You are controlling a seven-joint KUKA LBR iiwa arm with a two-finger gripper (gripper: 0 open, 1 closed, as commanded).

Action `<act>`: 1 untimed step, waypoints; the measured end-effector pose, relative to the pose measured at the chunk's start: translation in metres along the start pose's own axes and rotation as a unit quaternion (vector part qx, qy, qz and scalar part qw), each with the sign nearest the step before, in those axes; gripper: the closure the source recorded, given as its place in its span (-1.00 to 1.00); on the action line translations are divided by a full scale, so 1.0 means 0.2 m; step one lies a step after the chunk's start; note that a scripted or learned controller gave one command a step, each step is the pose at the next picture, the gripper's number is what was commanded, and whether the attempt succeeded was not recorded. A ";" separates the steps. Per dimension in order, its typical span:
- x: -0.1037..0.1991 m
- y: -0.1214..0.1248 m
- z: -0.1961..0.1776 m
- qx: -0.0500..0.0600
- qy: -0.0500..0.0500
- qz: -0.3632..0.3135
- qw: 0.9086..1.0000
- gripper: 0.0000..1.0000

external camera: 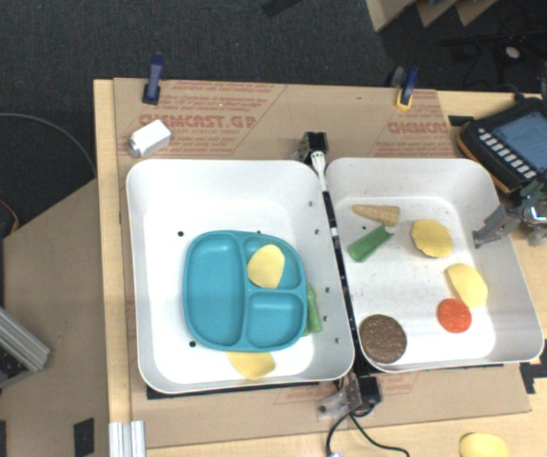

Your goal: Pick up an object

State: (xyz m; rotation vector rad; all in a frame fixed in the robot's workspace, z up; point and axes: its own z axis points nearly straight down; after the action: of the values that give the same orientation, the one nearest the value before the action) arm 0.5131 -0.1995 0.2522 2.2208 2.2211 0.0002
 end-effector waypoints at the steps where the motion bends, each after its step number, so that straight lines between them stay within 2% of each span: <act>1: 0.00 0.00 -0.05 -0.002 -0.001 0.000 1.000 1.00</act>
State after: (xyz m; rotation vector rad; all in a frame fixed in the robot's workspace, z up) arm 0.5139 -0.1997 0.2631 2.2173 2.2194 0.0023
